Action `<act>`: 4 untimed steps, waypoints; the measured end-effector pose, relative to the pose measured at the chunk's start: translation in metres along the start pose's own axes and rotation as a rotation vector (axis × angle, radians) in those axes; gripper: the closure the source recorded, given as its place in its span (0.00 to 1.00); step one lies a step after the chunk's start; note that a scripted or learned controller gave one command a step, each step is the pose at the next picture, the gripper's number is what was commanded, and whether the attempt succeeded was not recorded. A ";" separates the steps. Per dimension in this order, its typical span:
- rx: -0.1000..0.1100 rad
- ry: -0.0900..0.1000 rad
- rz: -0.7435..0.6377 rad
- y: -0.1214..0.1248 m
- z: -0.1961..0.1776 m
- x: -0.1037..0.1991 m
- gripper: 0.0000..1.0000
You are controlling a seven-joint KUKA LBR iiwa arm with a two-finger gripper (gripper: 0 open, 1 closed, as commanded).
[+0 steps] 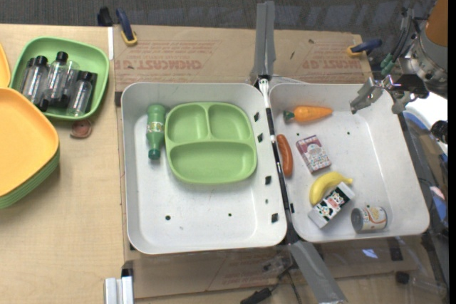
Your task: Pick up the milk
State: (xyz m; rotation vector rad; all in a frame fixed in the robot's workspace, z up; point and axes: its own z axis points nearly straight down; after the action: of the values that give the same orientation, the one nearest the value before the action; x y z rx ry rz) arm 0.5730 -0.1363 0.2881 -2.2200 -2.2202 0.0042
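Note:
The milk [331,205] is a small carton with black and white cow patches, lying on its side near the front of the right bin [399,174]. It touches a yellow banana [327,186] on its far side. My gripper [376,106] hangs over the bin's far right corner, well behind and to the right of the carton. Its two fingers are spread apart, open, with nothing between them.
The right bin also holds a carrot [312,112], a sausage [285,154], a small pink box [313,153] and a tin can [369,218] just right of the milk. In the left bin lie a green divided plate [211,142] and a green bottle [154,130].

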 end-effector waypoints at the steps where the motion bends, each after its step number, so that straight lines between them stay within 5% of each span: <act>1: -0.001 0.001 -0.248 -0.019 0.099 0.021 0.00; 2: -0.001 0.001 -0.237 -0.074 0.144 0.007 0.00; 3: -0.002 0.000 -0.317 -0.095 0.097 0.084 0.00; 4: -0.001 0.000 -0.182 -0.061 0.137 0.031 0.00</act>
State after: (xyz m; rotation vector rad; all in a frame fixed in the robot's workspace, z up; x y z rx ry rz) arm 0.5120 -0.1054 0.1516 -2.0092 -2.4128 0.0029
